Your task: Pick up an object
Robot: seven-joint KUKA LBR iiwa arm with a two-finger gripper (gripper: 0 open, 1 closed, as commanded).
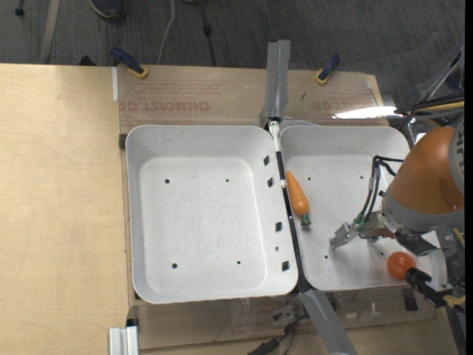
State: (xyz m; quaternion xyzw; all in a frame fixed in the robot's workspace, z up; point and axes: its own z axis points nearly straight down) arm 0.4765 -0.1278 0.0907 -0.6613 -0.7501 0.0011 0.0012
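Small round orange-red ball [400, 264] lies nearest the camera, at the front edge of the right white bin [325, 148], close to its front-right corner and partly under the arm's wrist. Grey arm with orange band [429, 180] reaches in over the right edge of that bin. Two-finger metal gripper [341, 237] hangs low over the bin floor, toward the front, well apart from both objects; nothing visible between its tips. How far the gripper is open cannot be told: tips too small and seen at a slant.

Orange plastic carrot with green stub [297, 196] lies against the left edge of the right bin, by the divider, long axis running back to front, stub toward the front. Left white bin [140, 198] carries nothing to grasp.

Judgement: carrot is the cleaner target, unobstructed. Approach from above, close across its narrow width at mid-body, one finger needs room between carrot and bin wall; risk is clipping the wall or rolling the carrot. Ball sits too near the wrist for an easy descent
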